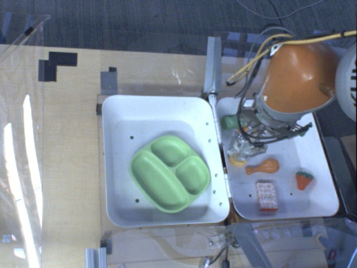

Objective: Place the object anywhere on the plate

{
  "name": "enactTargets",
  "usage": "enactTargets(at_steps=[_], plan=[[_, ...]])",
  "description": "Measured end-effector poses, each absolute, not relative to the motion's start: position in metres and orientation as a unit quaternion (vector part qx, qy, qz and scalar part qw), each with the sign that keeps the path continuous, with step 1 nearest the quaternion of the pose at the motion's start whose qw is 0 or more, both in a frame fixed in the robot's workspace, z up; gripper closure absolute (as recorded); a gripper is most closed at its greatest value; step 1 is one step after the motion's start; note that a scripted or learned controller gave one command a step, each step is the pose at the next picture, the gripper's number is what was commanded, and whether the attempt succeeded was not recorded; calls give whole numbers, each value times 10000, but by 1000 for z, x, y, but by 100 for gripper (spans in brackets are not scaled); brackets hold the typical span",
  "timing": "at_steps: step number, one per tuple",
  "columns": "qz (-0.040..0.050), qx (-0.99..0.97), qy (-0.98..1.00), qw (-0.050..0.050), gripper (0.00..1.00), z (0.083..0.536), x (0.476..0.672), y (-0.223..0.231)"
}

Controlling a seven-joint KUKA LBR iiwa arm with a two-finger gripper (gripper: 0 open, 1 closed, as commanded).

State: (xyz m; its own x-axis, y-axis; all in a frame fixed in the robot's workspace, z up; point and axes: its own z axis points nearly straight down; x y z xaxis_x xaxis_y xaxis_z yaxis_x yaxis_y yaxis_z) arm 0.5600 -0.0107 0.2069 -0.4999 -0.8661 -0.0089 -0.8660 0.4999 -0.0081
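Toward the left bin's (111, 149) middle lies one green three-compartment plate (170, 173). Right bin (326, 202): one gripper (242, 149) low at its left edge, grip state impossible to tell; one green piece (228, 121) behind it; one yellow scrap (237, 162) beneath; then one drumstick (262, 167), one carton (266, 196), one strawberry (303, 179). Which object is meant is unclear; the drumstick looks light, rigid, slick, best pinched across its narrow shaft.

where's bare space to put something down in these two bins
In the left bin, bare floor rings the green plate, widest along the far wall and left side; the plate's three compartments look bare too. The right bin is crowded: gripper, drumstick, carton, strawberry. Its free patch is the near right corner.
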Motion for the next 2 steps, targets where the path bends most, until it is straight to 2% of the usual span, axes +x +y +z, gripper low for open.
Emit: enactTargets(at_steps=[1,2], plan=[[-34,-6056,7957,73,100,232,617,-73],[-36,-7183,6957,57,100,245,561,-67]])
